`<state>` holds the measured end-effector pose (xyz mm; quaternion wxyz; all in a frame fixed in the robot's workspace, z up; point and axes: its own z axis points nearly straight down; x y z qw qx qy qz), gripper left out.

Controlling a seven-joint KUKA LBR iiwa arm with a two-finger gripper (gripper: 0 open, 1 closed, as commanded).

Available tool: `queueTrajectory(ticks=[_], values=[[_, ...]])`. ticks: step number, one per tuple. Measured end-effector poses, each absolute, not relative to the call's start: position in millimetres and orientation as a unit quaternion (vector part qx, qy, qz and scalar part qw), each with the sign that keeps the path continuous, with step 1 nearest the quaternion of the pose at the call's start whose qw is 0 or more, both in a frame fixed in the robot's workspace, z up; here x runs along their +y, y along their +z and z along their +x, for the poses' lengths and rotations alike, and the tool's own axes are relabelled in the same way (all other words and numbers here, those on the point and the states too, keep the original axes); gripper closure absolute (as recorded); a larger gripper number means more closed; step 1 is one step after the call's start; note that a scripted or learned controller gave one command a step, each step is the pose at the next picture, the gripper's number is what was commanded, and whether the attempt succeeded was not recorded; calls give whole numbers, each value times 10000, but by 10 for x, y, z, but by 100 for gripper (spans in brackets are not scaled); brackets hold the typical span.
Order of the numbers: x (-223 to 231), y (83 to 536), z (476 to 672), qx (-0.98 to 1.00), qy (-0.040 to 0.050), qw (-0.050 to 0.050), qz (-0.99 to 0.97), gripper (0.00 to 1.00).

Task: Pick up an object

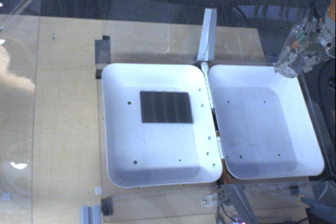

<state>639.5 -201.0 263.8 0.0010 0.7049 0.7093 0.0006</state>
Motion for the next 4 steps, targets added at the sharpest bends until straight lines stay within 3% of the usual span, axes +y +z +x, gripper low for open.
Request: queueTrajectory(ticks=[1,2,3,4], values=[[-2042,1757,6288,5614,-1,1,8275,0],[-1988,937,6593,6170,-73,-46,7869,0],[-2063,931,6593,7241,-153,-41,6895,0],[-2139,933,6617,8525,-106,-75,5226,0]])
